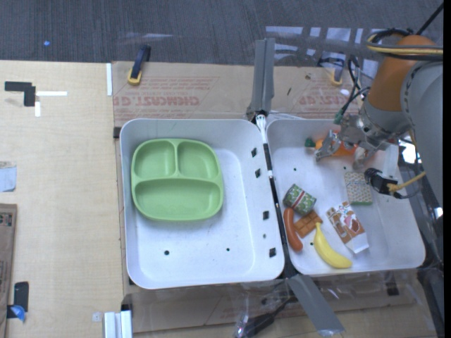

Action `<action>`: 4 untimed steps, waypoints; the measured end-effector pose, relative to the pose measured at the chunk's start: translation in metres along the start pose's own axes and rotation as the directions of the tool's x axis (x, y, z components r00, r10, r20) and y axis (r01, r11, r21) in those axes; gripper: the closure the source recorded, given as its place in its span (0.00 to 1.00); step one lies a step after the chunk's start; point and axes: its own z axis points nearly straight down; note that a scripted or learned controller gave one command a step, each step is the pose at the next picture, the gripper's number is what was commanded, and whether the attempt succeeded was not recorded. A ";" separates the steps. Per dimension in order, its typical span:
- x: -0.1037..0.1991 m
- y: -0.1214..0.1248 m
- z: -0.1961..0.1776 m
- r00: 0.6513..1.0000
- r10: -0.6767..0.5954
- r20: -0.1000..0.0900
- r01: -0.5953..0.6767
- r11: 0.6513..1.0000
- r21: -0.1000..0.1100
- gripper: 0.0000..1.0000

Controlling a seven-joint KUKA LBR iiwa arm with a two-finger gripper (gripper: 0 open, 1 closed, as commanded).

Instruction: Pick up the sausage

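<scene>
Lighting: bright, even, overhead — soft shadows only. Mild glare on white bins (141, 259). Focus slightly soft — fine detail grainy.

The arm (416, 83) is cut off at the right edge; the hand (337, 145) is blurred.

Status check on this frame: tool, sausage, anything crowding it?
Tool at right bin's far side, over carrot. Sausage untouched at near-left of the bin. Brown waffle piece touching it; banana close by.
</scene>
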 end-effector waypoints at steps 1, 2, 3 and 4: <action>-0.007 0.003 -0.010 1.000 0.003 0.014 -0.003 1.000 -0.019 1.00; -0.007 0.003 -0.010 1.000 0.003 0.014 -0.002 1.000 -0.019 0.00; -0.006 0.003 -0.017 1.000 0.001 0.015 -0.001 1.000 -0.016 1.00; -0.006 0.003 -0.017 1.000 0.001 0.015 -0.001 1.000 -0.017 0.00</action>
